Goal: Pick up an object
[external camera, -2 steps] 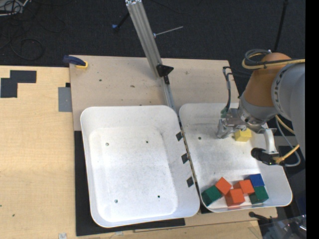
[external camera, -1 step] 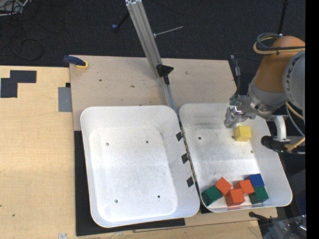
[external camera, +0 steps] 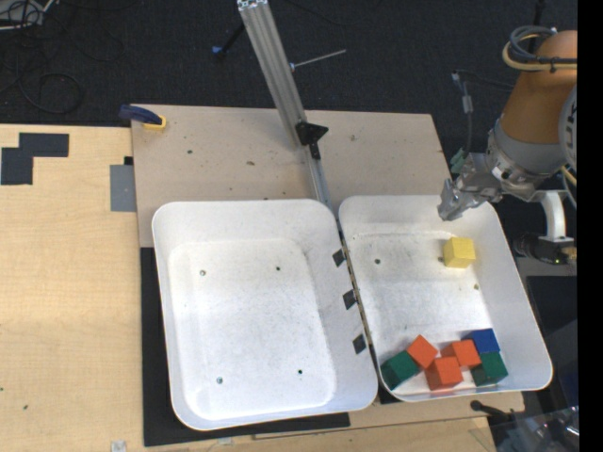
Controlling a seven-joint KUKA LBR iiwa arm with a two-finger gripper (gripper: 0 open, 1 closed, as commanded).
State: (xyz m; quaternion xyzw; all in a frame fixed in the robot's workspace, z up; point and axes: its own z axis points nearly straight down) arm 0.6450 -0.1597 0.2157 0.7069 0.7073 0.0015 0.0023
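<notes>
Over the far edge of the right bin [external camera: 528, 309], the gripper [external camera: 452, 203] hangs just beyond the yellow cube [external camera: 459, 252]; whether its jaws are apart or together I cannot tell. The cube lies alone on the bin floor, well apart from the orange, green and blue blocks [external camera: 448, 358] clustered at the near edge. Descending from here risks striking the bin rim or nudging the cube aside instead of straddling it.
</notes>
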